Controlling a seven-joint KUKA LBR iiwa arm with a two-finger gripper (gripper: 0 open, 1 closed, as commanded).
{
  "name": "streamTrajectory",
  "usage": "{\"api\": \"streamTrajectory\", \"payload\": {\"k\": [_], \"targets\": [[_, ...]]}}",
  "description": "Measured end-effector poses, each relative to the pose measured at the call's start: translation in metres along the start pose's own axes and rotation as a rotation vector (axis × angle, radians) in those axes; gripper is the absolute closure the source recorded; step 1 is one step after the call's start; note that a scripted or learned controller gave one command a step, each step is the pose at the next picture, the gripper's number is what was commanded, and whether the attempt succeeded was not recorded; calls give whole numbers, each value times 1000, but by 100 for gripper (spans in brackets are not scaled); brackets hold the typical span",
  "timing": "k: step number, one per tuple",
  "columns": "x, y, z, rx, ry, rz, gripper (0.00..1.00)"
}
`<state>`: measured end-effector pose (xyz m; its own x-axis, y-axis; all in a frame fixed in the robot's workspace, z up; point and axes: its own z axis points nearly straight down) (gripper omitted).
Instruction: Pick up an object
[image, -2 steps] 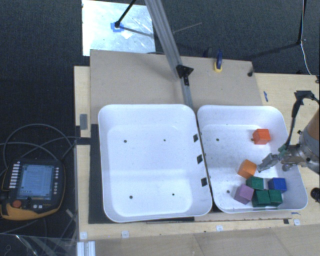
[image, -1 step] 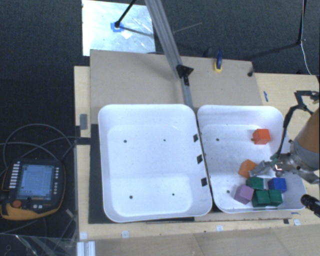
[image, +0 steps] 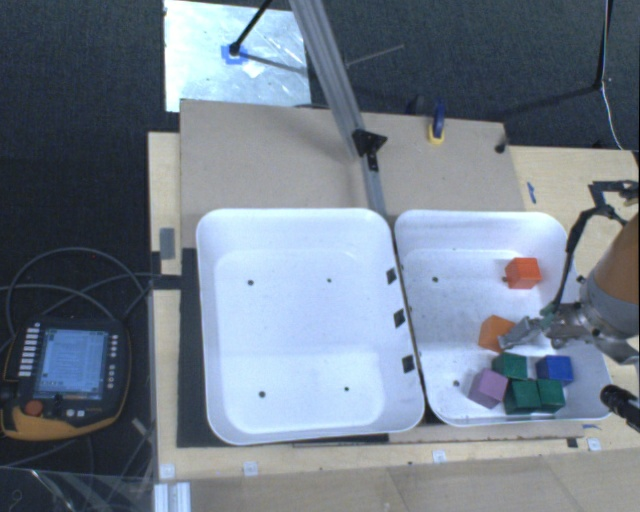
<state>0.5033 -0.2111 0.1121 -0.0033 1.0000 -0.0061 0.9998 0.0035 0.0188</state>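
Several small blocks lie in the right bin (image: 450, 235). An orange cube (image: 521, 271) sits alone near the far right. A flatter orange block (image: 494, 331) lies mid-bin. Toward the front corner are a purple block (image: 489, 386), a blue block (image: 557, 368) and green blocks (image: 523, 396) packed together. My gripper (image: 522, 334) reaches in low from the right, its tip right beside the flat orange block and just above the green cluster. I see nothing held in it.
The left bin (image: 215, 300) stands beside the right one, with a shared middle wall (image: 402, 320). A slanted metal pole (image: 340, 80) crosses the back of the bench. A teach pendant (image: 65, 375) lies on the floor at the left.
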Motion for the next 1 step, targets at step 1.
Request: {"api": "streamTrajectory", "payload": {"k": [1], "targets": [[0,2,-11,-4,-1,-1,100]]}}
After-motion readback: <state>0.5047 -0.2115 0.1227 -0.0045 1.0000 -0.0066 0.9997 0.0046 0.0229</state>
